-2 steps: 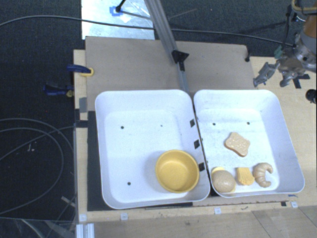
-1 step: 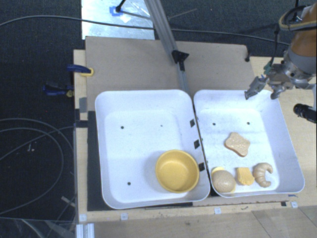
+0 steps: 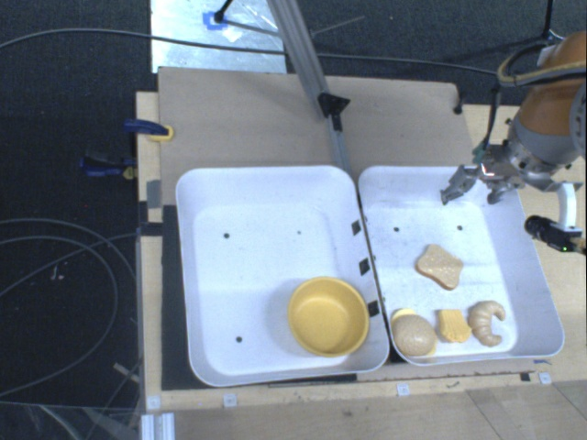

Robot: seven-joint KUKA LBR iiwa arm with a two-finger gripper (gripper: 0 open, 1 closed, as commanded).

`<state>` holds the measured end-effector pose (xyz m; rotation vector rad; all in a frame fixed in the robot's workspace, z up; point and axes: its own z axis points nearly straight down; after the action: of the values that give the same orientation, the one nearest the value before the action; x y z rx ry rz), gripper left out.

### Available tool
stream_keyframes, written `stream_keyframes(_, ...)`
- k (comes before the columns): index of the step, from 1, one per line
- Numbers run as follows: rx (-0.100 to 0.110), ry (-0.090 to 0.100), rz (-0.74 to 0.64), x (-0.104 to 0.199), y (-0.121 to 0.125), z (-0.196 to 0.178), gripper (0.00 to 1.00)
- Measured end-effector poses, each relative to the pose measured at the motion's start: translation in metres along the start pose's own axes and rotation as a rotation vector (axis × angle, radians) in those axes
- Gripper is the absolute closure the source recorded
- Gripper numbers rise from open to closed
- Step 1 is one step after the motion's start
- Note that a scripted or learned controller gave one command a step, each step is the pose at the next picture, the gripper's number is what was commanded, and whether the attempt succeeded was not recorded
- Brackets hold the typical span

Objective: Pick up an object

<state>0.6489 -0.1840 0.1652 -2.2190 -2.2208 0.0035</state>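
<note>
Gripper (image 3: 479,189) hovers spread and unladen at two o'clock over the right bin (image 3: 530,273); approach step, next a descent toward the bread slice (image 3: 439,267) at five o'clock.

Dark carpet floor (image 3: 64,81), loose cables (image 3: 55,273), tan bench (image 3: 248,117).

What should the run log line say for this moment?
gripper: open, above right bin's far edge, holding nothing | right bin: bread slice, croissant, two more food pieces | left bin: yellow bowl
</note>
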Motion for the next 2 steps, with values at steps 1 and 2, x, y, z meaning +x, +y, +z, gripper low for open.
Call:
stream_keyframes(1,-0.002,0.0,0.001,-0.002,-0.002,0.042,0.0)
stream_keyframes(2,-0.009,-0.002,0.0,-0.003,0.0,0.028,1.0)
